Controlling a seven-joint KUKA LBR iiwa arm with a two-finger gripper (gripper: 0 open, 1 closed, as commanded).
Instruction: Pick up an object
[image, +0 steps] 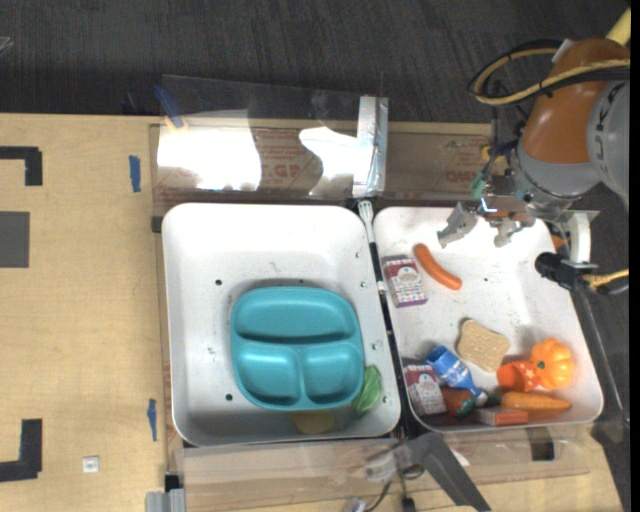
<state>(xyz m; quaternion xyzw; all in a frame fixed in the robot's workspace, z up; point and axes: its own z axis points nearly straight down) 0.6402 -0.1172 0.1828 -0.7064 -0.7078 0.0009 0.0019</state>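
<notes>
Over the far corner of the right bin (570, 300), the gripper (483, 226) is hanging with its two fingers spread apart and nothing between them; just below it an orange sausage (437, 266) is lying on the white floor, with a small red carton (404, 281) beside it. Nearer the front edge a slice of toast (483, 344), a blue packet (451, 367), a small orange pumpkin (549, 363) and a carrot (535, 402) are crowding together; a teal divided tray (295, 345) is sitting in the left bin (200, 250).
</notes>
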